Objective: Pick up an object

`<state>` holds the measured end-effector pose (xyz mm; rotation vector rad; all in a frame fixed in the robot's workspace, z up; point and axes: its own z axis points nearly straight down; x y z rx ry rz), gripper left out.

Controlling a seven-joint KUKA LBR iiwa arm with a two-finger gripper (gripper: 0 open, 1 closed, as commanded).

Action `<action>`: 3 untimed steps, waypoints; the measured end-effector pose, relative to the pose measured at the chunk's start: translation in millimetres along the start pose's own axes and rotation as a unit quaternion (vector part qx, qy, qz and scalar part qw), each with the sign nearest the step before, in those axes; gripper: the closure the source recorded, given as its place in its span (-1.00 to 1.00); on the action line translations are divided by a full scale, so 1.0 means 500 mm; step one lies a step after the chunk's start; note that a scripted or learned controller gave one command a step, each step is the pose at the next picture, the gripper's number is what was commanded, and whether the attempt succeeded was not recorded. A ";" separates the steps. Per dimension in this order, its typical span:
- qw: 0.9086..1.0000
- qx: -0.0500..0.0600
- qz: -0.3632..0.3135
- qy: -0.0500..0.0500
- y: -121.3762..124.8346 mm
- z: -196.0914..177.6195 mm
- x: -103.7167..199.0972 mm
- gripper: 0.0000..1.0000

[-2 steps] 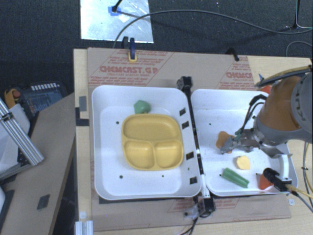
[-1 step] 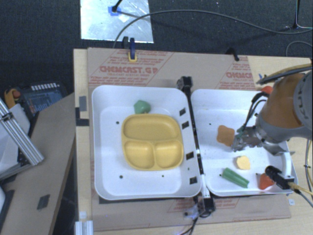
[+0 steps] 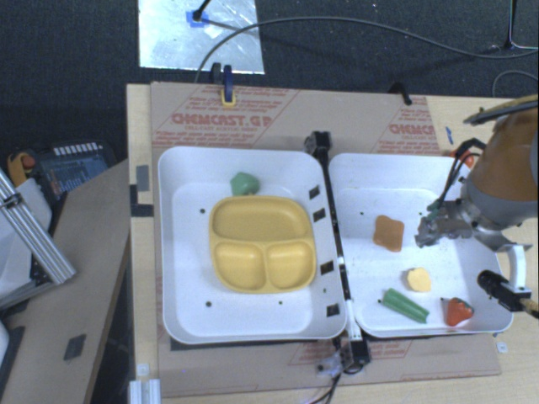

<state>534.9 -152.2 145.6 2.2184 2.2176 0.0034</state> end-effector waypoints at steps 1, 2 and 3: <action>1.000 -0.001 -0.001 0.000 0.003 -0.094 -0.017 1.00; 1.000 -0.001 -0.002 0.000 0.007 -0.201 -0.018 1.00; 1.000 0.001 -0.005 0.001 0.043 -0.189 0.099 1.00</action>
